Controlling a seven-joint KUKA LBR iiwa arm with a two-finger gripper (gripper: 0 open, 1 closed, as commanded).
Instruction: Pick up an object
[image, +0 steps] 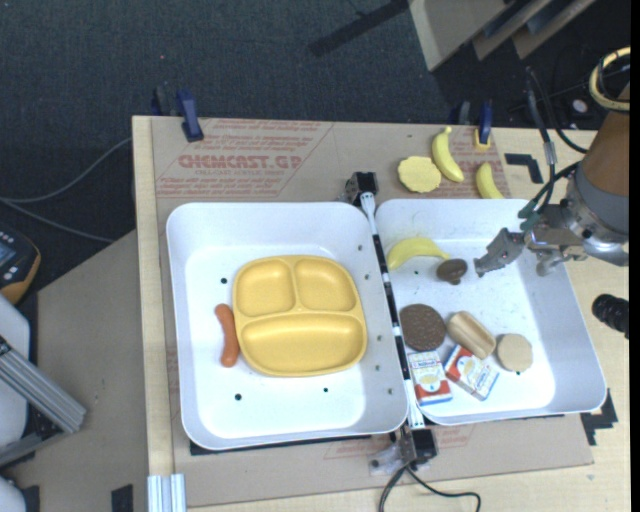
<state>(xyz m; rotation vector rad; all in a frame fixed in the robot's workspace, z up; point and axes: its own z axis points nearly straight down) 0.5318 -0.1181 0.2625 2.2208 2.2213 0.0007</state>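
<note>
1. The arm (608, 190) reaches in from the right and hangs over the upper part of the right bin (560, 400), with its pincer (520, 250) above bare white floor.
2. Whether the pincer is open or closed cannot be told from this angle; nothing shows between its tips.
3. Candidates for the pick all lie in the right bin: a yellow banana (412, 250) near the divider, a small dark brown lump (452, 269) just beside it, and lower down a round brown patty (423, 326), a bread roll (470, 334), a pale round biscuit (514, 352) and two small cartons (452, 374).
4. The brown lump is nearest the pincer, so it looks the likely target.
5. Risk one: the lump is small and rounded, and it could squirt sideways if the tips close off-centre.
6. Risk two: the banana sits close to the lump, so a descent drifting left could knock it or catch both.
7. Risk three: the lower pieces are crowded, touching or nearly so, leaving little room for the tips.
8. The left bin (190, 300) holds a yellow divided plate (298, 315) and a sausage (227, 334), well apart from the action.
</note>
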